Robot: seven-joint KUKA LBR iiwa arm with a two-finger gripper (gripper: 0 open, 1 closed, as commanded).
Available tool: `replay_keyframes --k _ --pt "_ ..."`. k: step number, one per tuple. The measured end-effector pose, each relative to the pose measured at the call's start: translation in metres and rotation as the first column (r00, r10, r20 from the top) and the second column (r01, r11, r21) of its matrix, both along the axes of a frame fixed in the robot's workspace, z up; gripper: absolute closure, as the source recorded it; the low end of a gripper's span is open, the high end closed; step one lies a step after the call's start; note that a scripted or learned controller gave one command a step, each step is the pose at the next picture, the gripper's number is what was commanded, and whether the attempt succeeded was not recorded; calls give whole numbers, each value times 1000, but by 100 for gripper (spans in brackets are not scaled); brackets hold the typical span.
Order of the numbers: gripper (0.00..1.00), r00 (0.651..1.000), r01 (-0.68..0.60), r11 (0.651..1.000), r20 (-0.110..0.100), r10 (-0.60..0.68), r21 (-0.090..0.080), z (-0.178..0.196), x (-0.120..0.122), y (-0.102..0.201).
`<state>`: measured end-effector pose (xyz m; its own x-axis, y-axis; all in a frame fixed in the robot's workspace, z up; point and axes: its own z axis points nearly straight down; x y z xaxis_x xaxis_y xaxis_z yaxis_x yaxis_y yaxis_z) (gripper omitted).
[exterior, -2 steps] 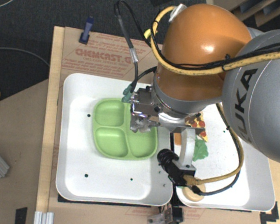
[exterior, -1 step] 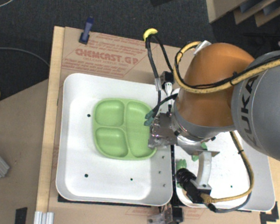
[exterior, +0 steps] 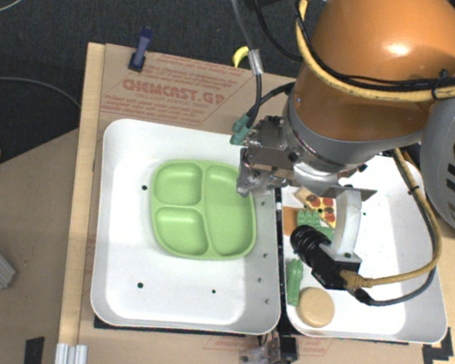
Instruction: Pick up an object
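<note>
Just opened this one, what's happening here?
The KUKA arm reaches in over the right bin. Its gripper is down near the divide between the bins, beside the green divided plate in the left bin. I see nothing held. A tan round piece, a green piece and a pizza-like piece lie in the right bin.

Orange-banded grey arm (exterior: 379,72), wrist (exterior: 317,152) steeply down.

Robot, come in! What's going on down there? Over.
Gripper low at the bins' shared wall. Green divided plastic plate beside it, in left white bin. Tan round toy bun and green pickle-shaped toy in right bin.
</note>
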<state>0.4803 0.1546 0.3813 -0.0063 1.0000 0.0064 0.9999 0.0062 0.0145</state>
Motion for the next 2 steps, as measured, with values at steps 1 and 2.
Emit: replay_keyframes --k 1,2 --pt "100 1000 4 1000 -23 -4 -9 -64 -2 24" --pt "100 1000 7 1000 -14 -7 -6 -50 -1 23"
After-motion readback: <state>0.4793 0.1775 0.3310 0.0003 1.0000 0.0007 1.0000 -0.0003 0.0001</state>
